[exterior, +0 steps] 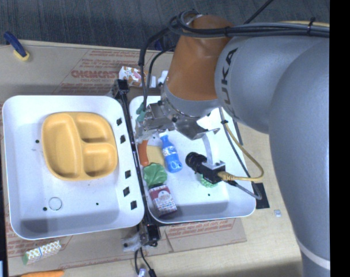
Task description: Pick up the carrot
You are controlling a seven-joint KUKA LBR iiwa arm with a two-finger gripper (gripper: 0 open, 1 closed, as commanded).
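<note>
The carrot point(143, 153) is a short orange-red piece lying along the left wall of the right bin point(238, 209). My gripper point(147, 126) hangs just above the carrot's far end, low over the bin's back left corner, under the orange-banded wrist. The view does not show anything held in the gripper. The arm's bulk hides the back of the right bin.
A blue bottle point(170, 156) lies right beside the carrot, with a pale yellow item point(155, 154) between them. A green object point(154, 175) and a red box point(162, 200) sit nearer the front. Another green piece point(208, 182) lies further right. A yellow divided tray point(79, 145) fills the left bin point(19, 201).
</note>
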